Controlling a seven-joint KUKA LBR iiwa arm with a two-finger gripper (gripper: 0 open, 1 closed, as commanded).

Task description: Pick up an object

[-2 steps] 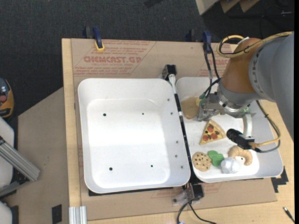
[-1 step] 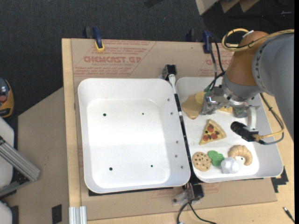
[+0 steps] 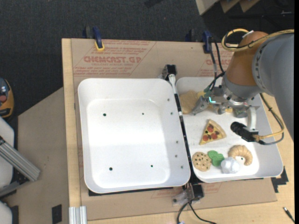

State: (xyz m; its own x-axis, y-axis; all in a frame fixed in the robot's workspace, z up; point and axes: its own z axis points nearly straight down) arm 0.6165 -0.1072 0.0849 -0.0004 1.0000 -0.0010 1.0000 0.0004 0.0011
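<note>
Although the gripper (image 3: pixel 204 105) hung low inside the right bin (image 3: pixel 267 166), we judged that no object was yet picked up. Every item we could see rested on the bin floor, and none showed held in the gripper. We therefore rated the task as at the approach or grasp stage, with the closing, the lift and the check of the hold left to do.

Gripper state: we could not tell whether it was spread or pressed together, because the wrist body covered much of it from above and its grey parts blended with the bin floor.

Task object: we took the tan piece (image 3: pixel 188 101) as the likely target, since it lay nearest. It lay flat just beside the gripper, on the side away from the arm, between the gripper and the wall shared with the left bin (image 3: pixel 131 134). The gripper tip reached the near edge of the tan piece; we could not tell whether the two touched.

Other candidates, by position from the gripper:
- pizza slice (image 3: pixel 212 132): near, on the side toward the near rim of the bin, apart from the gripper
- cookie (image 3: pixel 201 161) and green piece (image 3: pixel 216 157): beyond the pizza slice on that same side, well apart from the gripper, the two just beside each other
- croissant (image 3: pixel 240 154) and white piece (image 3: pixel 229 165): well apart, toward the near rim and the arm's side, close against each other
</note>
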